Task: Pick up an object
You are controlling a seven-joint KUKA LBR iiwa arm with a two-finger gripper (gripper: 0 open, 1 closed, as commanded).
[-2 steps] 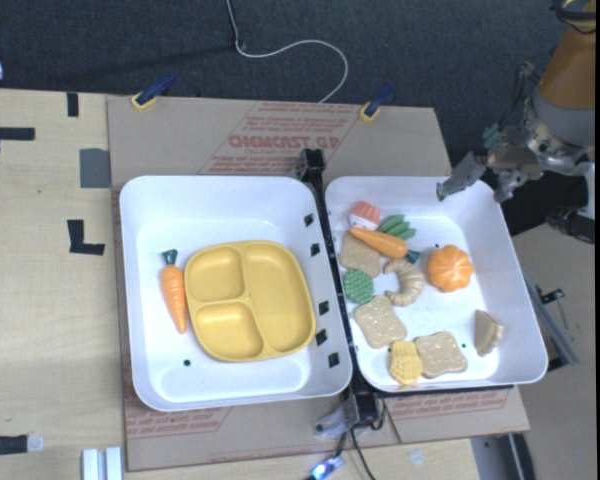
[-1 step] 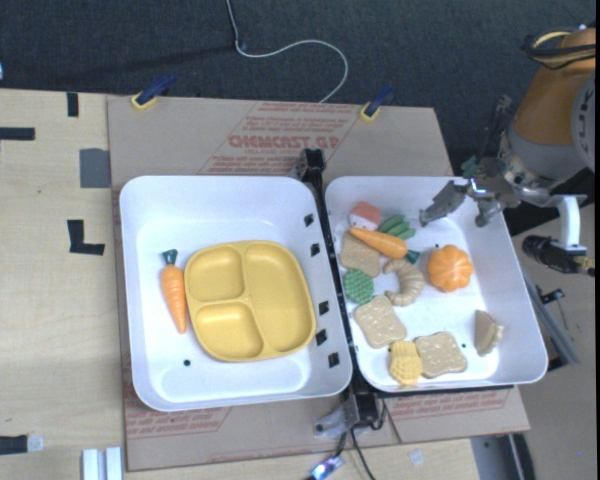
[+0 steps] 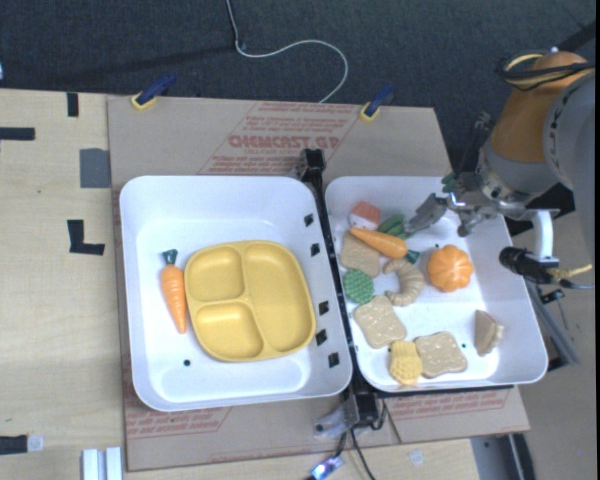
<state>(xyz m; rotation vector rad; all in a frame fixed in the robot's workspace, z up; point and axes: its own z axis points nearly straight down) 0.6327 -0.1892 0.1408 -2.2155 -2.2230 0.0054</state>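
My gripper (image 3: 445, 217) hangs over the back of the right bin (image 3: 515, 363), fingers spread and nothing between them. It is just above and behind an orange fruit (image 3: 448, 269). To its left lie an orange carrot (image 3: 380, 242) and a pink piece (image 3: 364, 213). Farther forward are a tan croissant shape (image 3: 408, 286), a green round piece (image 3: 359, 287), two toast slices (image 3: 380, 322) (image 3: 440, 352), a yellow corn piece (image 3: 405, 364) and a brown wedge (image 3: 487, 332).
The left bin (image 3: 150, 208) holds a yellow divided plate (image 3: 252, 300) and a second carrot (image 3: 174, 294) beside it. Black clips (image 3: 313, 168) join the bins along the middle wall. A white cable (image 3: 280, 48) lies behind the bench.
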